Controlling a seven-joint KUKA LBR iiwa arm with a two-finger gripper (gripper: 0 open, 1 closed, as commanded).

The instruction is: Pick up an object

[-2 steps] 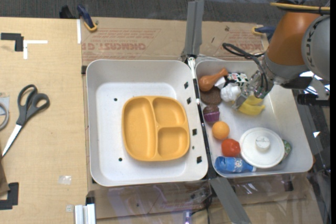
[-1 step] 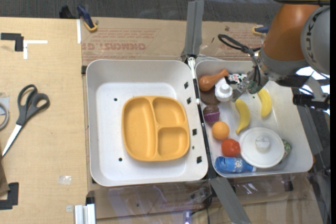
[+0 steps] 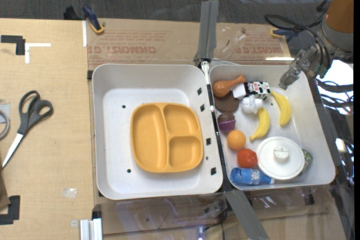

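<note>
Gripper (image 3: 291, 77) poised at the far right corner of the right bin (image 3: 323, 137), nothing between its fingers

Jaw state cannot be determined. Candidate objects crowd the bin; nearest is a banana (image 3: 283, 107), just beside a second banana (image 3: 260, 124). Risk, as judged: descent may strike the bin wall or nudge the curved fruit aside

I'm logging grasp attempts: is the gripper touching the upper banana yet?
Apart. The camera view shows the gripper at the right bin's far right corner, with bare white floor between it and the upper banana.
</note>
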